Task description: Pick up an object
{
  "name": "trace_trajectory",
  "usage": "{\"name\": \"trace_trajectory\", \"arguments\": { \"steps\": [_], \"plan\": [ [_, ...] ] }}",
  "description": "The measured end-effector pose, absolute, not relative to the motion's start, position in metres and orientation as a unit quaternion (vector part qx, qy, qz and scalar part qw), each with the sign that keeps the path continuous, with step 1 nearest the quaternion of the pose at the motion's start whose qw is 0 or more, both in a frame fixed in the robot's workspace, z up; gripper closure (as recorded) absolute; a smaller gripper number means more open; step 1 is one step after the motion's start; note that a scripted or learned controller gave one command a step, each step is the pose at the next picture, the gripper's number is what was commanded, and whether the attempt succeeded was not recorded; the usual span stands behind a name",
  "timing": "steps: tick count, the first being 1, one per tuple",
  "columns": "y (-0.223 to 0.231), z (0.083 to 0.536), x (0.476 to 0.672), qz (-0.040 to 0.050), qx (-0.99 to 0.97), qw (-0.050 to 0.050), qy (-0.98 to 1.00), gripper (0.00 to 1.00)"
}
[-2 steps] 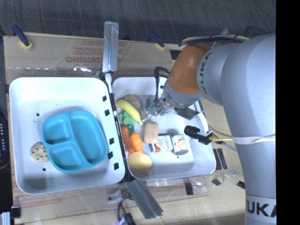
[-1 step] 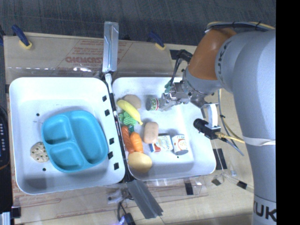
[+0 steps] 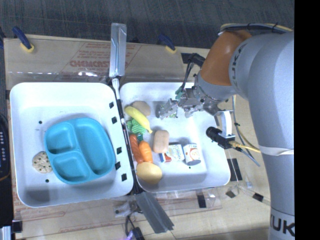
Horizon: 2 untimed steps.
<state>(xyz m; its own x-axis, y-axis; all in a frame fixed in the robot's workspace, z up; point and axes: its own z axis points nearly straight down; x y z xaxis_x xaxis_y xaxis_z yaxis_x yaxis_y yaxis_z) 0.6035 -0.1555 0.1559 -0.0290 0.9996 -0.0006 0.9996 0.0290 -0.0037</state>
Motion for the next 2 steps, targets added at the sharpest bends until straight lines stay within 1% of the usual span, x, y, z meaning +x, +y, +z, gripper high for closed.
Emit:
{"name": "trace_trajectory", "arguments": {
  "steps": [1,2],
  "plan": [
    [-0.1118,0.1036,0.5274,-0.0017,-0.673,-0.007,-0.739,0.00],
    [-0.1072,0.1074,0.5250,0.0006,-0.670,0.000,-0.742,1.00]
  ]
}}
